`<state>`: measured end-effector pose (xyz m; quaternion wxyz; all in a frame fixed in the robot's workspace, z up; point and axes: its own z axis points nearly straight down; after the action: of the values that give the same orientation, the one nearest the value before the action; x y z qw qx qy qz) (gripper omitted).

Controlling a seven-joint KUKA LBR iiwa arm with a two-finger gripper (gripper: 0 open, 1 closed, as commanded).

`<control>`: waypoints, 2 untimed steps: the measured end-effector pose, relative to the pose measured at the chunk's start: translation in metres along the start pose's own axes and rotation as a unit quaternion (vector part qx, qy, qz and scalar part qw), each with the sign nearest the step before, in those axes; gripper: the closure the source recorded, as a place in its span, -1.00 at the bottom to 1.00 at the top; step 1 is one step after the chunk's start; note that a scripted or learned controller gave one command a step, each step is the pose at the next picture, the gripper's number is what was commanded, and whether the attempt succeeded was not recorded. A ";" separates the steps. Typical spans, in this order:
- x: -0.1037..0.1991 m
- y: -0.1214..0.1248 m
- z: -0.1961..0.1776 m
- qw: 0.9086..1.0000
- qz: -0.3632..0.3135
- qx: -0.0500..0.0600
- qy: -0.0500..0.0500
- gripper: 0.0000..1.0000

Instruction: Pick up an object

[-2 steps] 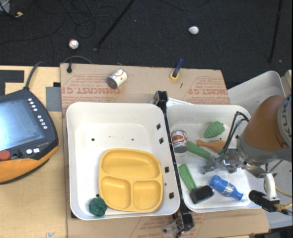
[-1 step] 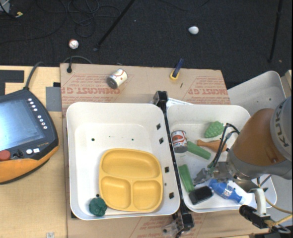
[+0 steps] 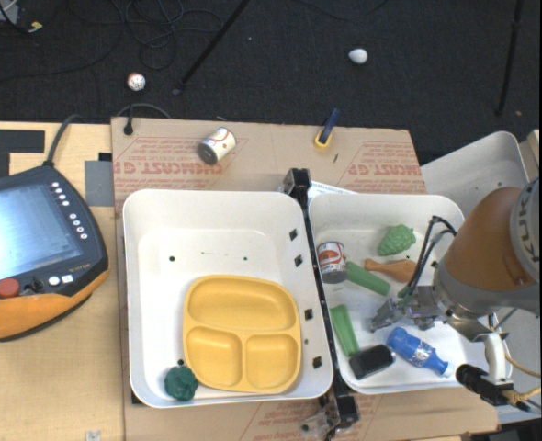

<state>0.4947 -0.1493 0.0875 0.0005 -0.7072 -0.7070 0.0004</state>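
Grey metal gripper (image 3: 401, 312) hangs low in the right bin (image 3: 381, 211) at lower right of the frame, just above a blue bottle (image 3: 417, 350); whether it is open or closed cannot be told. A green stick (image 3: 344, 329) lies to its left.

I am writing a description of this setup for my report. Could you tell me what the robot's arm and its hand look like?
The arm is thick and rounded, with a wide orange band and grey casing beyond it at the right. Thin black cables loop down along it toward the wrist. The hand is a small grey metal assembly with dark, angular parts.
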 end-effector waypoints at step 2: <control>0.101 -0.020 -0.105 1.000 -0.004 -0.001 0.002 -1.00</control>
<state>0.4750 -0.0484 0.1923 0.0007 -0.7044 -0.7098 -0.0019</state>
